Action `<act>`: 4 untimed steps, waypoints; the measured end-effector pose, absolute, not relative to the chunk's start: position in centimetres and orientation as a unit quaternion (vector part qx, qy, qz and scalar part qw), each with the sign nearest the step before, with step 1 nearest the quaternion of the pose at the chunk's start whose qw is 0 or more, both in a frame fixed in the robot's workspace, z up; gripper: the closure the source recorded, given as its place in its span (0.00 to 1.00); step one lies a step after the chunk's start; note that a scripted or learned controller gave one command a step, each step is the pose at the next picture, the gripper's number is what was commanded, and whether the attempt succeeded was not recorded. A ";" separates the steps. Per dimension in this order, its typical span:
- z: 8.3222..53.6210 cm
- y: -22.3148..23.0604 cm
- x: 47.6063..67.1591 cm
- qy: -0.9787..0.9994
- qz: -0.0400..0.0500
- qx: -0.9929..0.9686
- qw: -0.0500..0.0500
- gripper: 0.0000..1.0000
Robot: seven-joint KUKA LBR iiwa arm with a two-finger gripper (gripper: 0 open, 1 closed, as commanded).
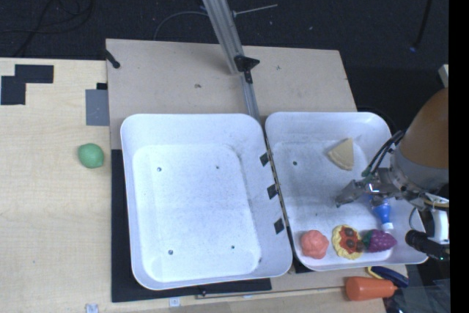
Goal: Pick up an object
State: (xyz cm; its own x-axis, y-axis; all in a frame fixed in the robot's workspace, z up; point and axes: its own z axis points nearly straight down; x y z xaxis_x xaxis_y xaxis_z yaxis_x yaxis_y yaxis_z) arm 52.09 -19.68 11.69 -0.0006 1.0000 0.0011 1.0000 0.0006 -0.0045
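White right bin holds the claw beside a blue object.

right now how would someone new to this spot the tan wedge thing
Start at the right bin of the two white ones. Look in its far half, near the right wall: the tan wedge lies alone there. It is pale and triangular, unlike the pink, yellow and purple pieces along the near wall.

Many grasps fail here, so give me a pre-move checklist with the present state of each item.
1. Objects within the right bin: ok, tan wedge, pink ball, yellow toy and purple toy.
2. Gripper over that bin: ok.
3. Object held between fingers: cannot tell.
4. Gripper lined up on a target: not ok, it sits between the wedge and the front-edge toys.
5. Finger opening: cannot tell.
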 end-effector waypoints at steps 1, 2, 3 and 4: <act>9.4 -19.4 52.3 -0.709 -0.002 -0.706 -0.001 0.00; 10.3 -19.6 52.2 -0.708 -0.001 -0.707 -0.001 1.00; 14.5 -19.8 52.2 -0.707 -0.001 -0.707 -0.001 1.00; 18.7 -19.6 52.7 -0.707 -0.001 -0.707 -0.002 1.00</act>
